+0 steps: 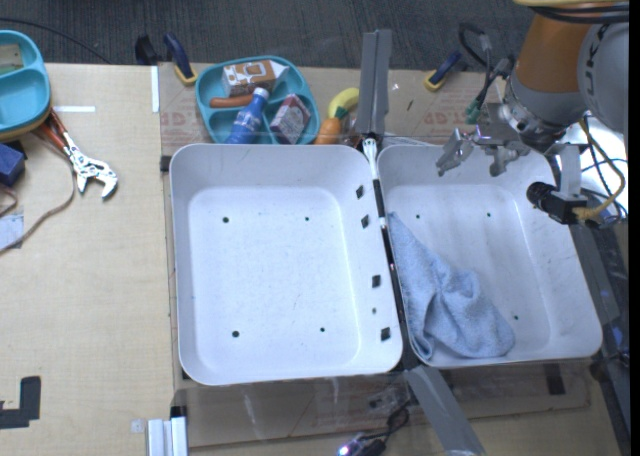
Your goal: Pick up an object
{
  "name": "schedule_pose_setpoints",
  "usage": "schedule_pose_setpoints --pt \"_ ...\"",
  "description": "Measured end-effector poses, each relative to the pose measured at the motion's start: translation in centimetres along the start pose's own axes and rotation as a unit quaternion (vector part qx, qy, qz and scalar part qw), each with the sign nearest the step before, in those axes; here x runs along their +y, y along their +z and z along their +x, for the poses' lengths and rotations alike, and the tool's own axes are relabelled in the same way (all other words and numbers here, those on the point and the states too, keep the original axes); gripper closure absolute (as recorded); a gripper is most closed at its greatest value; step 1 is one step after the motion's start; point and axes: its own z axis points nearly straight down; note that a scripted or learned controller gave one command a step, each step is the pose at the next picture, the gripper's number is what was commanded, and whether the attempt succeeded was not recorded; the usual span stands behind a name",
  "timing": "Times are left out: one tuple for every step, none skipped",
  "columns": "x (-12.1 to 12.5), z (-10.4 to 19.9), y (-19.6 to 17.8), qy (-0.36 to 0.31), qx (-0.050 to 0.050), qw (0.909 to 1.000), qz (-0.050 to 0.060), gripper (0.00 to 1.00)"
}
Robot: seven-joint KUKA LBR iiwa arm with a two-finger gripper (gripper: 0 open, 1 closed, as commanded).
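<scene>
Crumpled near the front of the right bin (560,284), well below and left of the end effector (478,152), lies a pale blue cloth (450,302). It looks soft, light and limp; pinching a raised fold near its middle seems best. End effector fingers hang spread, holding nothing.

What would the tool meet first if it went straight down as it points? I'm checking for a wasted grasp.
Probably the bare floor of the right bin near its far edge; the blue cloth lies nearer the camera, though depth is unclear.
</scene>
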Motion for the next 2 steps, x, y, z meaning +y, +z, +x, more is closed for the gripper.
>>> schedule_pose_setpoints --pt "-7.8 -5.2 -2.5 0.068 0.000 0.9977 0.000 0.00" --pt "-14.5 -4.4 0.2 0.127 0.000 0.9919 0.001 0.00"
